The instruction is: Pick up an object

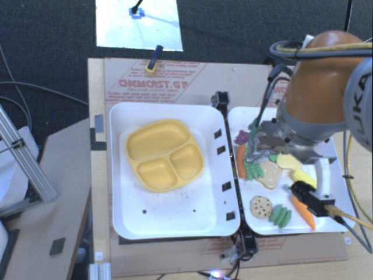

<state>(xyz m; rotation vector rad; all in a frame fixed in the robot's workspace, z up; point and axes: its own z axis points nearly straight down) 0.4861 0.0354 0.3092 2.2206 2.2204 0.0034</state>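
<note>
we see the gripper [254, 151] low in the right bin [245, 116], near its left wall, hanging from the grey arm with the orange band [323, 80]. we cannot tell from this slant how the jaws stand, and nothing shows between them. right under and just below the jaws lies a leafy green toy [253, 170], with an orange carrot [240, 161] just to their left along the bin wall and a purple piece [242, 137] just above them. to the right of the jaws sit a tan bread-shaped piece [270, 175] and a pale yellow piece [289, 161]; further below are a cookie [260, 206] and green pods [280, 216]. well to the left of the jaws, the left bin [125, 214] holds a yellow divided tray [164, 154].
</note>
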